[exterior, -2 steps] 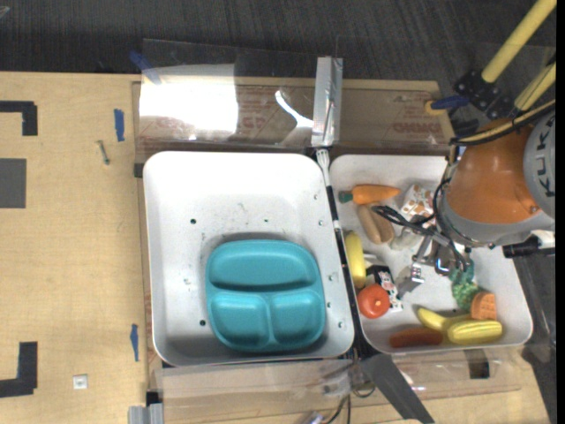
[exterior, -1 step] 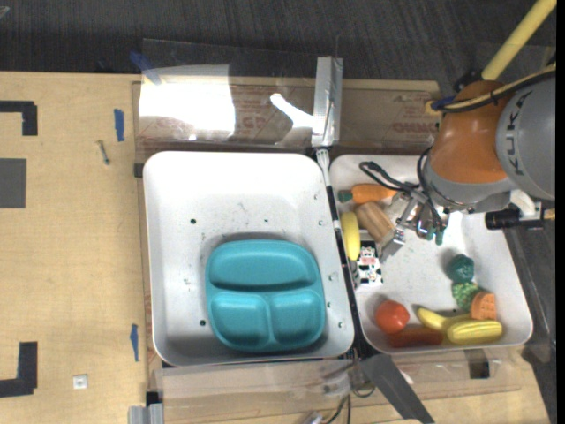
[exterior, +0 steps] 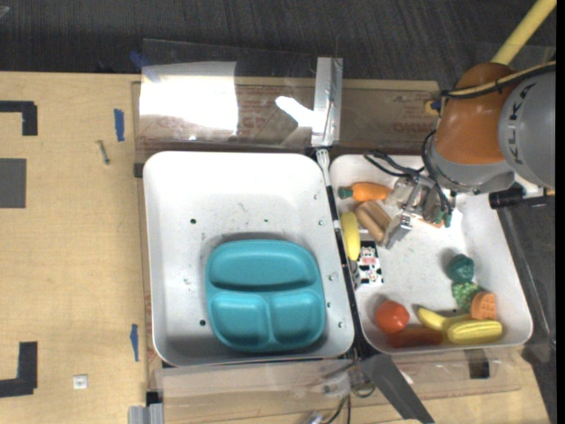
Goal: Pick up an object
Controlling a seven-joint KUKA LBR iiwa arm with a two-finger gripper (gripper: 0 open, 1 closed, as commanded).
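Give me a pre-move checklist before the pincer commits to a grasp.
1. Pincer over the right bin: ok.
2. Target under it: tan roll and carrot lie close by; which one, cannot tell.
3. Object between fingers: cannot tell.
4. Neighbour clearance: banana lies against the tan roll: not ok.
5. Teal tray in the left bin, out of the path: ok.
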